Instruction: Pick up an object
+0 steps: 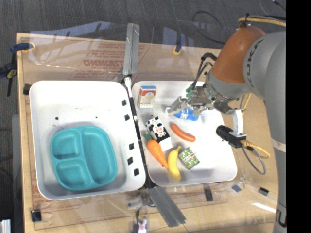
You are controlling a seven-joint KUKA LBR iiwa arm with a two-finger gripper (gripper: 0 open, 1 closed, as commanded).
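Claw (183,107) low in right bin (221,166), over a small blue-and-white item (187,114) near the back; can't tell its state. Likely the pick target, sitting just behind the hot dog (183,132). Risks: claw closes off-centre and the item slips away, or the descent nudges the hot dog or cow carton (158,128). Carrot (156,152), banana (174,163), green packet (189,158) clustered at front, milk carton (147,96) back left. Teal tray (83,157) in left bin

Wooden bench (73,208) — two white bins (73,98) side by side
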